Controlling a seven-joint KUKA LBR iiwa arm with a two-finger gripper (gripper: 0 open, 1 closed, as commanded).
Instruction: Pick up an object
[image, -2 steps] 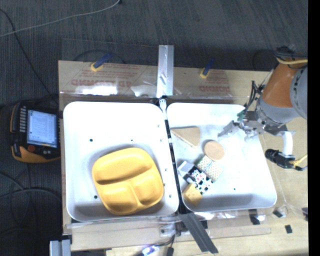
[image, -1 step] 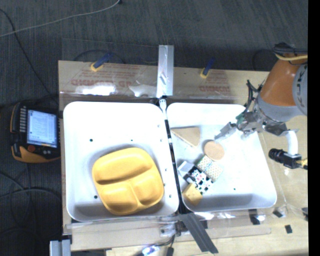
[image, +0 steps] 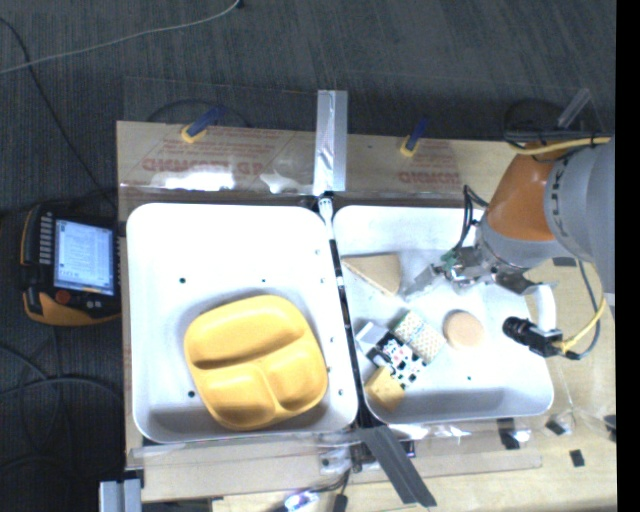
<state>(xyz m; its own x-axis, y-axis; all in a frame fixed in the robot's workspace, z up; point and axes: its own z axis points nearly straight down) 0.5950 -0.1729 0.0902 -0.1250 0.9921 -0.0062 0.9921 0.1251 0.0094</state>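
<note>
My gripper (image: 421, 283) hangs over the upper middle of the right bin (image: 500, 398), at the end of the grey arm with the orange band (image: 522, 205). Its tip is just right of a tan wedge (image: 374, 270) that lies by the bin's left wall. A round tan disc (image: 462, 328) lies below and right of the gripper. A small box with a dotted and patterned print (image: 407, 349) sits lower left of the disc, with a brown block (image: 385, 388) under it near the front left corner.
A yellow divided tray (image: 256, 357) lies in the left bin (image: 150, 232), toward its front. A metal divider (image: 341, 300) separates the two bins. A handheld screen unit (image: 75, 262) sits off the bench at the left.
</note>
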